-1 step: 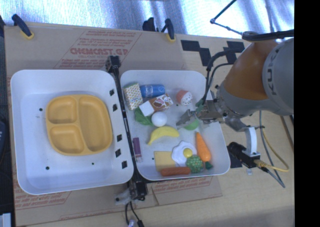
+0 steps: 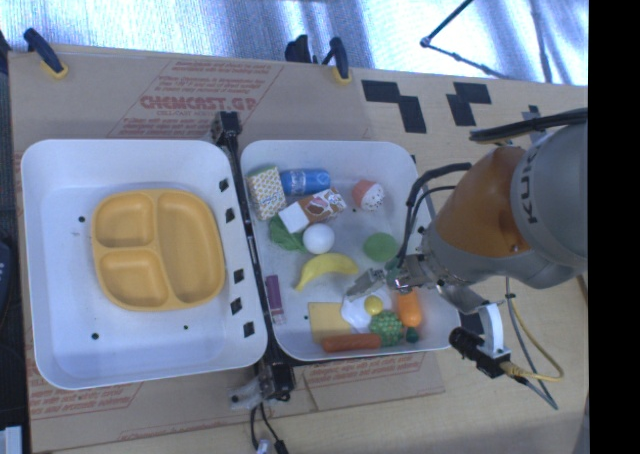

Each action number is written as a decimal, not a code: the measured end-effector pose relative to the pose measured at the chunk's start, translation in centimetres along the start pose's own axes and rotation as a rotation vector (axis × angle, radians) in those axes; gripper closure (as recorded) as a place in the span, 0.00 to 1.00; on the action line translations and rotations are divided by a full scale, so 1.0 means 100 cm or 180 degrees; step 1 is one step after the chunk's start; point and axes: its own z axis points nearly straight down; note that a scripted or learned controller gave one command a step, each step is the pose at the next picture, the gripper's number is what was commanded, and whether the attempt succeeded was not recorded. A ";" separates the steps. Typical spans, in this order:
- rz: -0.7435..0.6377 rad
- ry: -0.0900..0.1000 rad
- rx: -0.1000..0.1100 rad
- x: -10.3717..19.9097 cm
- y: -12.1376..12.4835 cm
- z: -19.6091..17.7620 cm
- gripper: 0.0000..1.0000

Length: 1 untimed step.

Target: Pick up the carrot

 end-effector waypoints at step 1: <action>-0.0014 -0.0004 0.0011 -0.001 -0.001 -0.010 1.00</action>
